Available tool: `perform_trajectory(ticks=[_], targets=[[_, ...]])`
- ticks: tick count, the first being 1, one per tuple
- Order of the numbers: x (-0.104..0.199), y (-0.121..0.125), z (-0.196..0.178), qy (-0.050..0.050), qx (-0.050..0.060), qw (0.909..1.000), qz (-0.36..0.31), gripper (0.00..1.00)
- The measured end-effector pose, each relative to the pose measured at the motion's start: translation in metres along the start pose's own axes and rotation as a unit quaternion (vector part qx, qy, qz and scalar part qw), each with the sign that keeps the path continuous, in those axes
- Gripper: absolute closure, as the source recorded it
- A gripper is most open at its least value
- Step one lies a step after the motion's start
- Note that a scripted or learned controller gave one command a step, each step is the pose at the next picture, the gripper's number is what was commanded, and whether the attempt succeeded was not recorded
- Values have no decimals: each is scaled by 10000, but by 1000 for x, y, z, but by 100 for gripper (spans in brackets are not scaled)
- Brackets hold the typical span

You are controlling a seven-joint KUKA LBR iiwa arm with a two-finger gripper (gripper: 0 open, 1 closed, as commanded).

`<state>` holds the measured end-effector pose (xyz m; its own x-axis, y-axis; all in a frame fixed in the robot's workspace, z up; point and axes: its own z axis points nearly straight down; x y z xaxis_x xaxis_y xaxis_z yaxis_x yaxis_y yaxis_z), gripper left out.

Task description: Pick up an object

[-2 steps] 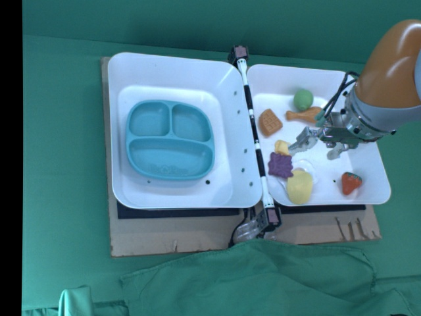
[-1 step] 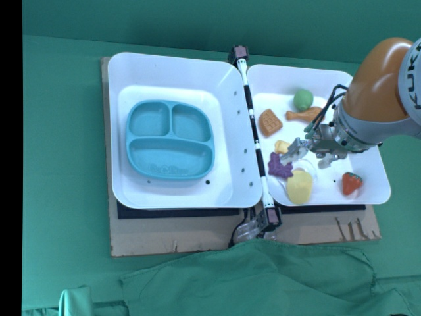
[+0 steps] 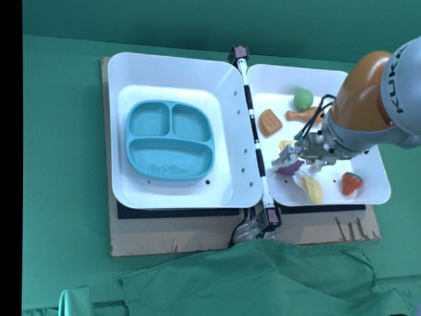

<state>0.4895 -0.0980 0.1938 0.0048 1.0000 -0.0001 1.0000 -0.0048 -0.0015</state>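
Toys lie bunched in the right bin: a purple piece and a yellow piece sit under the gripper. I cannot tell if it holds anything. It might pinch two toys or slip off, because they touch.

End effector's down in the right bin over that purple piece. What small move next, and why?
Probably ease straight down a little: the end effector sits right above the purple piece, with the yellow piece close beside, so sideways travel risks nudging it.
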Motion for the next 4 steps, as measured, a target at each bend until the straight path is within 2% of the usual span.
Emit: perform_trajectory(ticks=[1, 2, 3, 4], targets=[[-3, 3, 9, -18, -69, 10000, 3, 0], [-4, 6, -5, -34, -131, 9999, 22, 100], [2, 14, -61, -12, -52, 10000, -15, 100], [-2, 13, -106, -14, -58, 10000, -8, 100]])
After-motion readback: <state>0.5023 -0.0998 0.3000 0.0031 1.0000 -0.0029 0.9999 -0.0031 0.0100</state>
